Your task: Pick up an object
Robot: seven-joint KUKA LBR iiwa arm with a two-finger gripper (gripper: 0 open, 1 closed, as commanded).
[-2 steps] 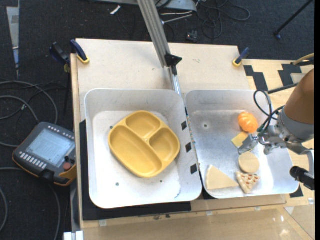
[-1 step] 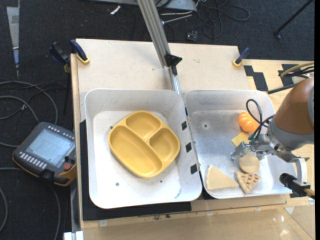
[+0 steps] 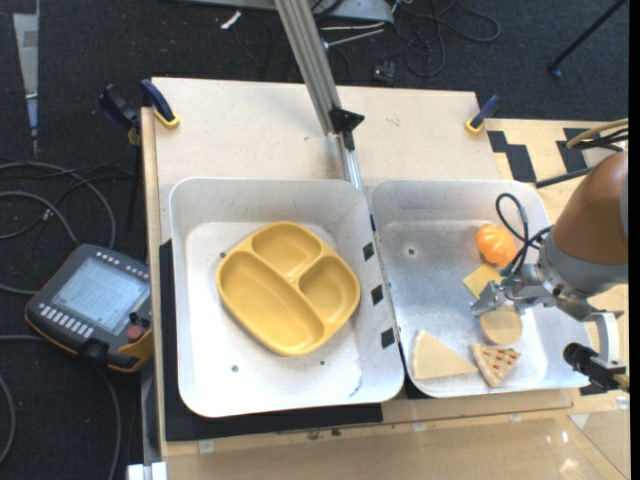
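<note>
I have the pincer (image 3: 497,304) low in the right bin (image 3: 440,203), reaching in from the right, and I take that as lining up on a target. Its tip sits right over the round tan disc (image 3: 501,327), the likeliest pick; whether it is open, closed or gripping, I cannot tell, since the wrist hides that part.

Taking the disc as my landmark: a small yellow block (image 3: 478,282) lies just beside it on the far-left side, and the orange ball (image 3: 493,242) sits farther back, near the cable loop. Toward the near rim, a waffle-patterned wedge (image 3: 497,363) lies just beside the disc, with a pale cheese-like wedge (image 3: 439,357) to the left of that. These crowd close, so a neighbour could get nudged.

Well to the left of the disc, in the left bin (image 3: 200,368), the yellow divided plate (image 3: 288,286) lies flat, out of the arm's way. Both bins rest on the counter (image 3: 250,118).
</note>
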